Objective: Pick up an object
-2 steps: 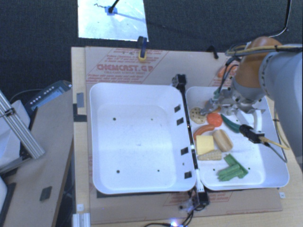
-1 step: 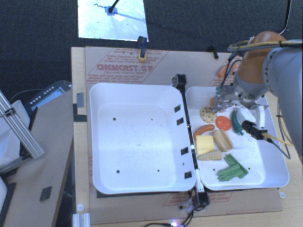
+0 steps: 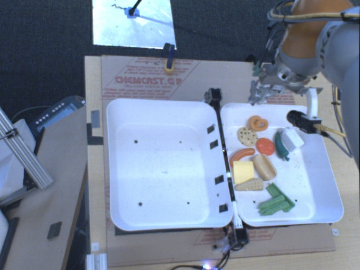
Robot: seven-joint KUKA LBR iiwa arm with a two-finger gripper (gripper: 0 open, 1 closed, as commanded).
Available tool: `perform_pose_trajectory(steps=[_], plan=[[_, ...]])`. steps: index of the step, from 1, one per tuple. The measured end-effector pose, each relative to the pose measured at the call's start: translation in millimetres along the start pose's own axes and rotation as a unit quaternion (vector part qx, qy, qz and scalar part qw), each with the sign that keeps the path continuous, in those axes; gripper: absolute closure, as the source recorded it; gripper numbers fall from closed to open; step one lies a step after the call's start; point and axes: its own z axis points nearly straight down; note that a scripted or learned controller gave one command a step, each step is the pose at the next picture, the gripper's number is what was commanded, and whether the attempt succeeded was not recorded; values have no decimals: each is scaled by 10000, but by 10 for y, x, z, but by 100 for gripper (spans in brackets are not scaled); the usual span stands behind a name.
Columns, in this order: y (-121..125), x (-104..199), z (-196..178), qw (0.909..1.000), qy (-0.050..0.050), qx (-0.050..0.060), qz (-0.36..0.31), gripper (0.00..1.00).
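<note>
The right bin (image 3: 329, 193) holds several toy foods. A brown pretzel (image 3: 258, 122) and a speckled cookie (image 3: 246, 135) lie near its back left. Below them sit a red tomato (image 3: 265, 146), a sausage (image 3: 242, 153), a yellow cheese block (image 3: 243, 172), a bread roll (image 3: 264, 166) and a cracker (image 3: 249, 185). Green beans (image 3: 274, 201) lie toward the front. A white and green piece (image 3: 287, 142) rests at mid right. My gripper (image 3: 260, 97) hangs over the bin's back left rim, above and just behind the pretzel, with nothing seen in it.
The left bin (image 3: 121, 151) stands beside the right one, with black clips (image 3: 216, 145) along the shared rim. Both rest on cardboard (image 3: 146, 80). A yellow and blue clamp (image 3: 169, 58) and a shiny sheet (image 3: 132, 16) lie behind.
</note>
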Motion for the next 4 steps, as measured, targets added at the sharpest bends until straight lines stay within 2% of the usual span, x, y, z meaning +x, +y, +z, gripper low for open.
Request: perform_pose_trajectory(steps=[1, 2, 3, 4], plan=[[-449, 416, -3202, 10000, -3, -27, 18, 100], [-250, 83, -2095, 9999, -8, 115, 65, 100], [-200, -358, -750, 9999, -5, 129, 70, 100], [-116, -402, 237, 9999, 0, 116, 53, 100]])
